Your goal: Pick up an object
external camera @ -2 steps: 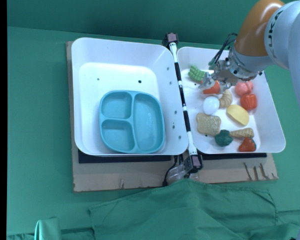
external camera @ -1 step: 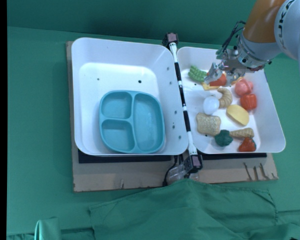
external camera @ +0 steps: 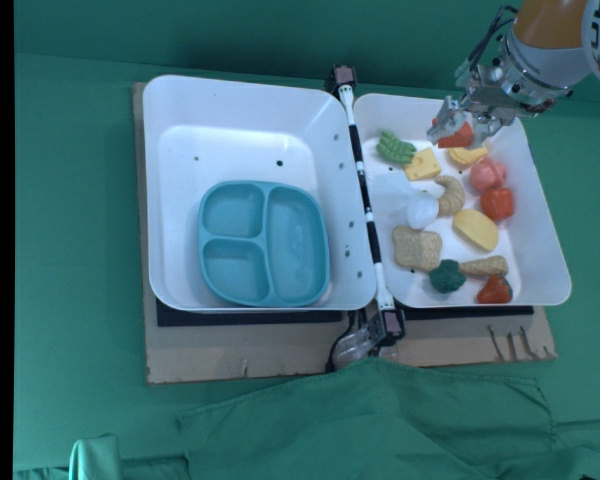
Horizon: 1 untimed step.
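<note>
gripper (external camera: 467, 120) hovers over the far end of the right bin (external camera: 548, 268), 2 fingers parted around a red-orange piece (external camera: 457, 137) that looks pinched between them. grasp step seems underway; next comes a clean lift.

Left white bin (external camera: 180, 108) — shallow, holding a light-blue divided plate (external camera: 264, 244) with three compartments, set toward the bin's near side. A black-and-white striped bar (external camera: 365, 198) runs along the seam between this bin and the right white bin (external camera: 545, 258), with a dark fitting at each end. Both bins sit on a brown cardboard sheet (external camera: 230, 353); a dark pad shows beneath their near edges. Green cloth (external camera: 70, 268) covers the bench — a rumpled fold of green cloth lies along the near edge.
</note>
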{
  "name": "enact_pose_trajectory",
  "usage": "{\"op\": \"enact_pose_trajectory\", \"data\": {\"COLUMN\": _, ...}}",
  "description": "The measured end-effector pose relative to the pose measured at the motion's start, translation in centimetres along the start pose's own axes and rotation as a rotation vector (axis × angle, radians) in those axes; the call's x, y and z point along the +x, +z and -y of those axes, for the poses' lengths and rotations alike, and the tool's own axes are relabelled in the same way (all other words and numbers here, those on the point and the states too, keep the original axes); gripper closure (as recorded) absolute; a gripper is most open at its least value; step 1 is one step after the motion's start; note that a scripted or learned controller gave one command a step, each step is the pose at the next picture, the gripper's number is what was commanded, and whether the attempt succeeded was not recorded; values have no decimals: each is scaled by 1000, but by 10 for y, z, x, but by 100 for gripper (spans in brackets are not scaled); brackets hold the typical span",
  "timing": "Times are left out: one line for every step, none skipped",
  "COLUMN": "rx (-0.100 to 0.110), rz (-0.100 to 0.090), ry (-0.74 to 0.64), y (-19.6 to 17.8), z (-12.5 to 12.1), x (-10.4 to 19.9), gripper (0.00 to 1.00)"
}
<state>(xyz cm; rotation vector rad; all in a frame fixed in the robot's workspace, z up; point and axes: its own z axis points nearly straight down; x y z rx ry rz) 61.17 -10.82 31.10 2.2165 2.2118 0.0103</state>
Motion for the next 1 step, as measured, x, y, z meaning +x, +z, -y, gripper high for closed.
{"op": "enact_pose_trajectory", "data": {"rx": -1, "rz": 0, "ry": 0, "y": -67, "z": -3, "x": -2, "gripper": 100}}
